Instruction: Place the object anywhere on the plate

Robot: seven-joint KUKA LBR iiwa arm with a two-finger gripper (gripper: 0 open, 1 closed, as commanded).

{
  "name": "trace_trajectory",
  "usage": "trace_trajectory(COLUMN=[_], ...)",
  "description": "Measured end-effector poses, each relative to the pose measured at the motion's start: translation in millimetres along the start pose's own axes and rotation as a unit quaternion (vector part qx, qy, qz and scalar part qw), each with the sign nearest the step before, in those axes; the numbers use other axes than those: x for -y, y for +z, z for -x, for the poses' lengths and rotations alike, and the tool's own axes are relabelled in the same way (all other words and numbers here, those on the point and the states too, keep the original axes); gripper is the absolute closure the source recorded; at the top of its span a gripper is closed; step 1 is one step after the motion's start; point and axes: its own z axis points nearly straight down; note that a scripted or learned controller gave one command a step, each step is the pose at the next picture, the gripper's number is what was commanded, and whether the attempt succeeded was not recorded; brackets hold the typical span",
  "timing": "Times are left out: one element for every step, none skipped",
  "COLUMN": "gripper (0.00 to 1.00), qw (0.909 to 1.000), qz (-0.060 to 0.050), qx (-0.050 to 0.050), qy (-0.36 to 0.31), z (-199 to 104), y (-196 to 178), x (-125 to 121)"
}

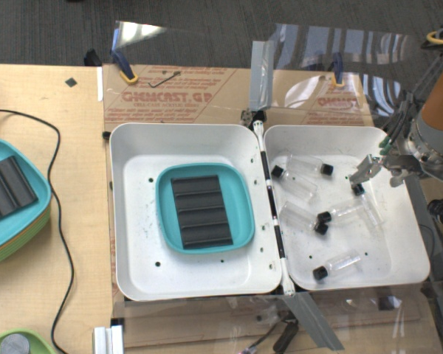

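Nearest the camera, a clear vial (338, 265) with a black cap lies at the near edge of the right bin (399, 271). More vials are scattered in that bin: one at the far left (292, 170), one in the middle (340, 216), one beside the fingers (356, 189).

The plate (240, 220), teal with a black ribbed insert, sits in the left bin (133, 198), well apart from every vial. No vial is on it.

The fingers (380, 169) hang over the right bin's far right area. Whether they are spread or closed cannot be determined, and no vial is visible between them.

Risks, as judged from this layout:
- Vials are round and smooth; a pinch off centre can roll or squirt one aside.
- Clear bodies on white plastic give poor contrast, so a grasp may miss.
- The bin divider (269, 198) lies on the transfer path; a low carry can strike it.
- The ribbed insert may let a dropped vial roll.

Hard to make out: vial outlines, the fingertips, and the arm, which is cut off at the right.
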Motion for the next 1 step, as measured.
trace_trajectory(gripper=[0.0], qw=[1.0], qz=[0.0], qx=[0.001], qy=[-0.002], z=[8.9], y=[-100.5], x=[12.2])
